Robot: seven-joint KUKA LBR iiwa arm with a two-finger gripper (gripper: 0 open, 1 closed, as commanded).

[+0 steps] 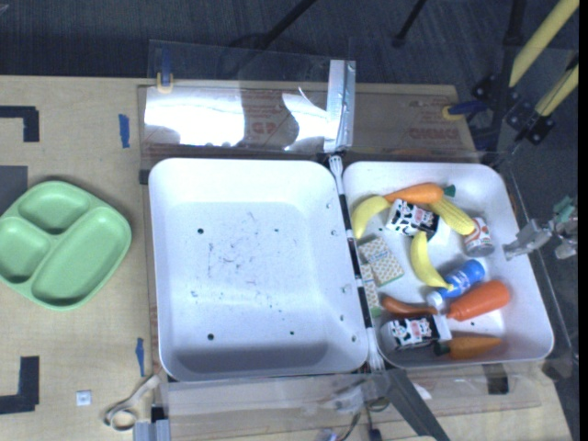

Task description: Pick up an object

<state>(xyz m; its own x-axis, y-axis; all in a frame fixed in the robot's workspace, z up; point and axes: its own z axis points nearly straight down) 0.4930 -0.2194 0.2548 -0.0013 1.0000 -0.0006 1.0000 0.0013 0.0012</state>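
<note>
two shallow white bins sit side by side on the bench: the left bin (248,200) with only dark specks and scuffs on its floor, and the right bin (487,184) crowded with toy food. three bananas lie in the right bin: one (366,215) curled at the upper left corner, one (452,214) slanting from upper left down to lower right just under the top carrot, and one (421,259) with its long axis nearly upright in the view, in the middle of the bin. three orange carrots show: the top one (415,194) lies almost level with its green end to the right; a fat one (480,299) lies at lower right, tilted up to the right; a third (476,344) lies level along the near wall. two black-and-white cartons: one (411,217) between the bananas, one (410,332) near the bottom left corner. one blue bottle (457,280) points its white cap down-left, touching the fat carrot. one small can (477,235) stands by the right wall, one checked packet (380,263) lies by the left wall, and one reddish-brown piece (404,305) lies below it.

the gripper (540,237) sits at the right bin's right rim, near the can; its fingers are too blurred and small to tell how they stand, and nothing is seen between them.

one green divided plate (61,243) rests on the bench, well apart to the left.
</note>
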